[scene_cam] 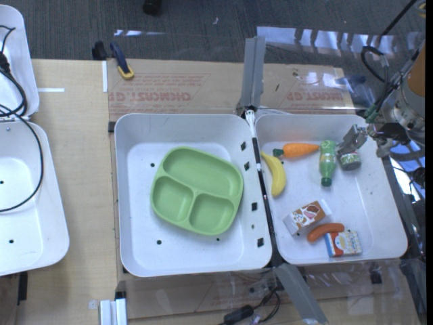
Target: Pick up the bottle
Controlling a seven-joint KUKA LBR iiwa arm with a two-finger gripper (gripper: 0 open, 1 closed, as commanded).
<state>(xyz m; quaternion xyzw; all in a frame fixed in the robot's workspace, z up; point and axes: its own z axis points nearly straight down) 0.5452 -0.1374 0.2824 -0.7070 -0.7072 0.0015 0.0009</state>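
Bottle first: I see the small green plastic bottle [327, 161] lying in the right white bin [385, 249], toward its far side, its cap end pointing toward the near side. Just to its left lies an orange toy carrot [300, 150], and further left a yellow banana [274, 173] rests along the bin's left wall. The two-finger gripper [351, 149] sits just to the right of the bottle, low over the bin's far right corner, very near the bottle, though I cannot tell if it touches. Its jaws look slightly parted, yet I cannot judge the gap with any confidence, and nothing shows between them. Nearer to me in the same bin lie a brown-and-white carton [308, 217], a red sausage [325, 231] and a small blue-and-white box [346, 243]. The left white bin [128, 202] holds a light green divided plate [196, 191].
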